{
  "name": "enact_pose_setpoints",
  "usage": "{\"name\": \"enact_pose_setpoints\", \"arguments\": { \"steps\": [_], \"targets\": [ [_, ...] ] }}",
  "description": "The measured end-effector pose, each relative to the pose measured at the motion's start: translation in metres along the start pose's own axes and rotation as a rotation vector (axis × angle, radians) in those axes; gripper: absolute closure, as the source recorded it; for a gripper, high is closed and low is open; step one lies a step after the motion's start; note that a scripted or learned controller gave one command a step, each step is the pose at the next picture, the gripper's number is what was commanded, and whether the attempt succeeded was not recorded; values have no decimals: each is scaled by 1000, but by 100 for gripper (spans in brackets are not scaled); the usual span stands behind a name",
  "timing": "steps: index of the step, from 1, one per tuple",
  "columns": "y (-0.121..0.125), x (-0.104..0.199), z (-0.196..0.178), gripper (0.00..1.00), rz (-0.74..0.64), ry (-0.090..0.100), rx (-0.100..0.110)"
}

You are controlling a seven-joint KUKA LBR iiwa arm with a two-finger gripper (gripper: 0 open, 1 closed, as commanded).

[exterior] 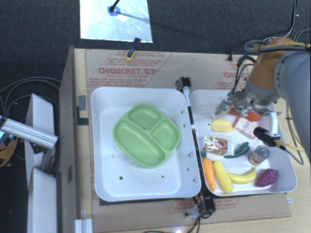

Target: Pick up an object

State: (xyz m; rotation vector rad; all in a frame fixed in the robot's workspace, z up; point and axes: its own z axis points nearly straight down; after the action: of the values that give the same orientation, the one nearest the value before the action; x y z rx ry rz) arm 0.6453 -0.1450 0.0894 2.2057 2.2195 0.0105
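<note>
Cardboard-topped bench (146,64) bears two white bins (104,130) on dark carpet (39,28).

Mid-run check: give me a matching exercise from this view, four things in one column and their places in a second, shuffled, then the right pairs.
Things:
1. green divided plate
2. carrot
3. purple grapes
4. gripper

Places:
A. near right corner of the right bin
B. far end of the right bin, above the yellow lemon-like piece
C. middle of the left bin
D. right bin's near left, beside the corn

Pairs: 1-C, 2-D, 3-A, 4-B
</note>
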Motion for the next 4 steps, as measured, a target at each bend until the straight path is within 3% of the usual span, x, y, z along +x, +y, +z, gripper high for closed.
{"name": "enact_pose_setpoints", "arguments": {
  "steps": [1,2,3,4],
  "targets": [
    [19,8,-27,0,0,3,7],
    [19,-3,-1,0,3,-2,-4],
    [22,-2,-15,100,-1,0,-8],
    [21,-2,-14,0,-1,-1,-5]
  ]
}}
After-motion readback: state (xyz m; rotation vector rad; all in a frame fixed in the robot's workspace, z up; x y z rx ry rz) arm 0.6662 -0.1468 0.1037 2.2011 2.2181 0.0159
